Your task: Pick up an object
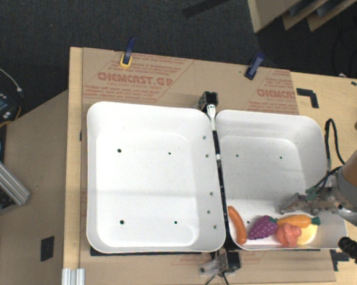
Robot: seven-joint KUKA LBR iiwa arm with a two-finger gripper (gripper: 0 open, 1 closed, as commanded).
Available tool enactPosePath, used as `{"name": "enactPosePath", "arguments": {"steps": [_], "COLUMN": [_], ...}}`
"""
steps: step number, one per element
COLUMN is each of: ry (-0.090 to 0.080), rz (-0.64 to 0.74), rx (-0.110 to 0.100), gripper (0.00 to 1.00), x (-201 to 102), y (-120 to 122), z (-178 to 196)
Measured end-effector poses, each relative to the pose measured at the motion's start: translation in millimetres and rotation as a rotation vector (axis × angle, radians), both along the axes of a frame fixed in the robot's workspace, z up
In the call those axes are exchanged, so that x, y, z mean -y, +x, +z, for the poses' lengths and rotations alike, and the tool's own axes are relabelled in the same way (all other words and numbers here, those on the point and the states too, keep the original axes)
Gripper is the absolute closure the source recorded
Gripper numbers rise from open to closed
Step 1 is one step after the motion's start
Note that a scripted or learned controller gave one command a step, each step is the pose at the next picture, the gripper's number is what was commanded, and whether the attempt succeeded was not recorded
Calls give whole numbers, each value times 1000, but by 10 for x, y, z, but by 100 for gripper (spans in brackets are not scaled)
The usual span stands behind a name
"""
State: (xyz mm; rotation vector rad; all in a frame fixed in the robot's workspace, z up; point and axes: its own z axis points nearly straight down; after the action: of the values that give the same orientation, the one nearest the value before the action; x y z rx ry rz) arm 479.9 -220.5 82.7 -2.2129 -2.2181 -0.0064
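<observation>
Below: fingers (296, 205) spread open above toy food clustered in right bin (270, 146)'s near corner — one sausage (236, 224) angled near-to-far, one grape bunch (263, 228), one carrot (296, 220).

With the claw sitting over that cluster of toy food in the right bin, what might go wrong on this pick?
1. The purple grapes, red piece and carrot are packed together, so the claw may catch two items or just shove them.
2. They lie against the right bin's near wall, leaving little room to close.
3. The orange sausage rests on the dividing rim and may get knocked.
</observation>
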Motion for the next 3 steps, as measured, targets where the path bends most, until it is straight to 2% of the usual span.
{"name": "enactPosePath", "arguments": {"steps": [1,2,3], "ry": [-2,-7,-7], "rz": [0,-2,-2], "rx": [2,4,3], "gripper": [0,100,0], "x": [4,21,20], "y": [2,0,-3], "z": [19,123,117]}}
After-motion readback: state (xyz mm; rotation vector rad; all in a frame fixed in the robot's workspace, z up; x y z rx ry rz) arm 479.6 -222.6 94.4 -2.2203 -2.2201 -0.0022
